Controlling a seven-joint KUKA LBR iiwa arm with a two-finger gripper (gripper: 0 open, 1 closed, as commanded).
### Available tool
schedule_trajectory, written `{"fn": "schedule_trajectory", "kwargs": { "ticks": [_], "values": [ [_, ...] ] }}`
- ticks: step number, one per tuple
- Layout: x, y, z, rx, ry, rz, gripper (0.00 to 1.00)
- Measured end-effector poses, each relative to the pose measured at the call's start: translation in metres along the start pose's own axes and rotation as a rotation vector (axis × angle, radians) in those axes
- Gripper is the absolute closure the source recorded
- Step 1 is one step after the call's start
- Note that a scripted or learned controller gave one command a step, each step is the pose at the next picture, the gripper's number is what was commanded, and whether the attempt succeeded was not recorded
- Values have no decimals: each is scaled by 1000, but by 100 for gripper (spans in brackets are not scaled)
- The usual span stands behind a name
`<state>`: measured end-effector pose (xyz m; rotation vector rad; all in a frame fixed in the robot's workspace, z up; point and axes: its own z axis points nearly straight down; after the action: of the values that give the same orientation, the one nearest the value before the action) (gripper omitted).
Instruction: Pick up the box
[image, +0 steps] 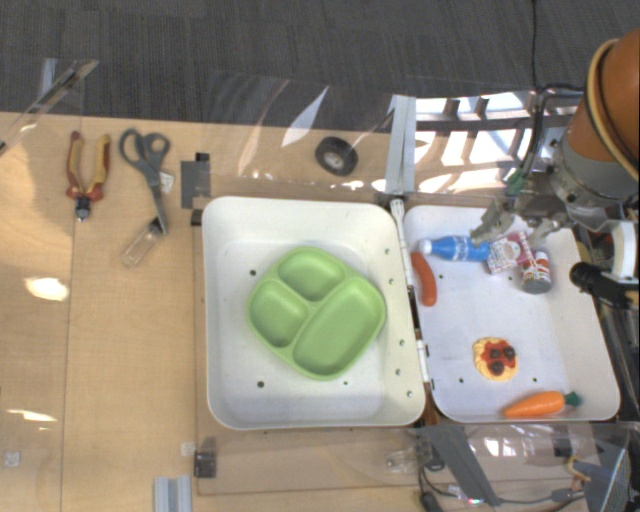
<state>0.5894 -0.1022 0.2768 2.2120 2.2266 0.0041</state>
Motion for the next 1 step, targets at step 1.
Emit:
{"fn": "schedule_trajectory", "kwargs": {
  "ticks": [1],
  "values": [
    [-47, 51, 65, 1, -1, -44, 0]
  ]
}}
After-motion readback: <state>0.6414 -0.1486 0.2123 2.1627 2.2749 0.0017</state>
